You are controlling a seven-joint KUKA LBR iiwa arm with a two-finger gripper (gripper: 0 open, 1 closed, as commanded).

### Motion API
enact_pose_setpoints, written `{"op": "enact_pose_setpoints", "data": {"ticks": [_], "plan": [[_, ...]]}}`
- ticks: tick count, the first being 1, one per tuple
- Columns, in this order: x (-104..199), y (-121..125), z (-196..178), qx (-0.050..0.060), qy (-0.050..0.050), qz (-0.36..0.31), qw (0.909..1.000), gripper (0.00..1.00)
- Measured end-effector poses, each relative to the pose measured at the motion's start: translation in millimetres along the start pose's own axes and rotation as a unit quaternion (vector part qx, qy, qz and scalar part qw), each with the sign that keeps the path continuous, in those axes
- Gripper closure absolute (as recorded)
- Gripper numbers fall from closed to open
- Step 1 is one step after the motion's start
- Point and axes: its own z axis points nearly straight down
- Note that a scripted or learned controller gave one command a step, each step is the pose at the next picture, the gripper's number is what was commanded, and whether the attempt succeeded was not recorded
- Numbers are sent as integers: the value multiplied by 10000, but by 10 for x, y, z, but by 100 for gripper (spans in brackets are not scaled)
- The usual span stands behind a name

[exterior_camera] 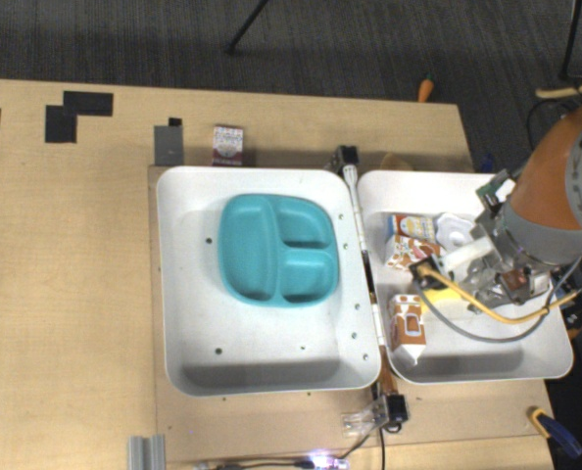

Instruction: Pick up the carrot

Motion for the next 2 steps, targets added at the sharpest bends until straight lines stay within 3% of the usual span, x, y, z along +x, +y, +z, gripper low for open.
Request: {"op": "enact_pose_setpoints", "data": {"ticks": [1, 2], "plan": [[97, 343, -1013, -49, 74, 299, 9995, 100], [-476, 1218, -1020, -57, 39, 577, 9983, 100]]}}
